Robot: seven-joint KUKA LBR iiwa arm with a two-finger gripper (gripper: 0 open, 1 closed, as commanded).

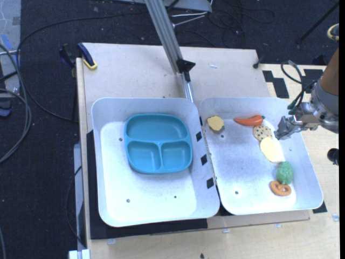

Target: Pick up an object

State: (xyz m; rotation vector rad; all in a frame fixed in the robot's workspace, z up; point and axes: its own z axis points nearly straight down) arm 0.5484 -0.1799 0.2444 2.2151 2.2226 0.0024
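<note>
**Gripper hovering at the right bin's far edge, food toys just below it**

Nearest the camera, along the front of the right shallow white bin [237, 201], a small orange ring-shaped toy [280, 188] is lying with a green broccoli-like toy [285, 172] touching it just behind. Further back, a pale yellow oval piece [271, 149] is stretching its long axis from front-right to back-left, and a round brown speckled cookie toy [262, 132] is sitting at its far end. An orange-red pepper-shaped toy [249, 120] is lying crosswise beyond that, and a tan, lumpy potato-like toy [215, 123] is resting apart, near the bin's left wall.

The grey arm's two-finger gripper [282, 130] is reaching in from the right, hanging just right of the cookie and just behind the oval piece; whether its fingers are spread or pressed together cannot be told at this size. Nothing is visibly sitting between them.

The oval piece and cookie are lying nearest the tool, slightly left and forward of it. The bin's right rim is running close by, leaving little room on that side, while open floor is spreading toward the bin's middle. The left white bin [108, 198] is holding a blue three-compartment plastic tray [158, 143].
</note>
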